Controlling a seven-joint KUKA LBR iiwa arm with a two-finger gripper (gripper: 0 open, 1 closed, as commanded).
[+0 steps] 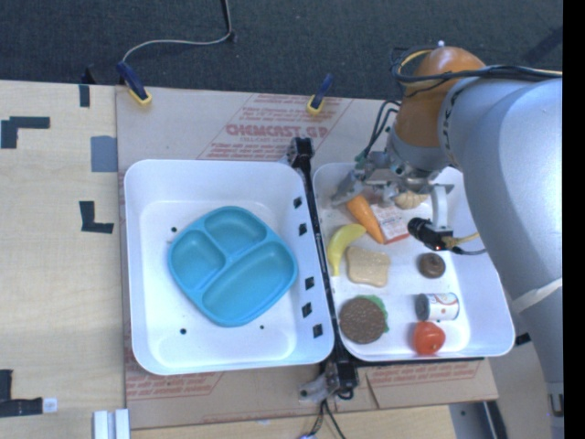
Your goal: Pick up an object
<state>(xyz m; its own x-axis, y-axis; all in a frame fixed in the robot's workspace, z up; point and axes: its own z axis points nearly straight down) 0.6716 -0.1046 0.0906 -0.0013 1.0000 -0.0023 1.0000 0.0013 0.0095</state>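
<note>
The gripper (391, 183), whose grasp I cannot tell, hangs at the right bin's (489, 332) far end, just above the carrot (365, 219) lying slantwise beneath it

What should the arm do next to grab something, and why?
Probably lower the tool a little onto the carrot. It hangs at the far end of the right bin, the carrot lies just beneath it, and nothing is seen held.

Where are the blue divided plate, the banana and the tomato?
blue divided plate (233, 265), camera view, centre ridge between its compartments.
banana (342, 244), camera view, middle of its curved body.
tomato (428, 337), camera view, top of its red skin.
</note>
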